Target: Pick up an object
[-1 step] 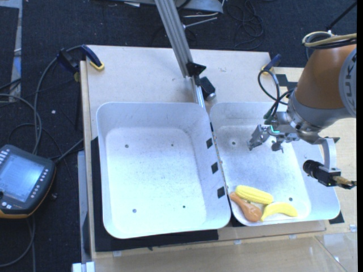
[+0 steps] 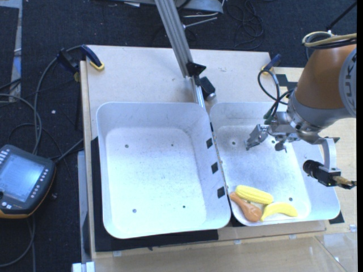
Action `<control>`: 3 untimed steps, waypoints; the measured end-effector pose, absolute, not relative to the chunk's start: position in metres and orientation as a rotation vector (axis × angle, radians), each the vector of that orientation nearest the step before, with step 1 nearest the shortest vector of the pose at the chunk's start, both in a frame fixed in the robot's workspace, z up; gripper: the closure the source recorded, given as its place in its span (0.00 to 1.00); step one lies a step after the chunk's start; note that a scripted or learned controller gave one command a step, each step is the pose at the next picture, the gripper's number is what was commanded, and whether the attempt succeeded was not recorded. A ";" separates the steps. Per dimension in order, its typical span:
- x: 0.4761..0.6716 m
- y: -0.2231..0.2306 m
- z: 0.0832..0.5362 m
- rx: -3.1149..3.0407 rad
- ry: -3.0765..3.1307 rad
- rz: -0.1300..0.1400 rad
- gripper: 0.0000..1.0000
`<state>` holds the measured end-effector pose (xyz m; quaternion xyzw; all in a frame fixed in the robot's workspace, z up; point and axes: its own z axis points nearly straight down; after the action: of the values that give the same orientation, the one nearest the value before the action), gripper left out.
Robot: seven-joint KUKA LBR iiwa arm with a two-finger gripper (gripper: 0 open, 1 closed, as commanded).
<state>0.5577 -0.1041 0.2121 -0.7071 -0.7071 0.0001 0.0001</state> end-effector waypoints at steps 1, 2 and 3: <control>0.566 -0.106 0.156 -2.219 -2.219 0.005 0.00; 0.562 -0.100 0.095 -2.218 -2.219 0.005 0.00; 0.562 -0.100 0.095 -2.221 -2.221 0.000 0.00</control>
<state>0.5623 -0.1001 0.0953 -0.7071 -0.7071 0.0001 0.0002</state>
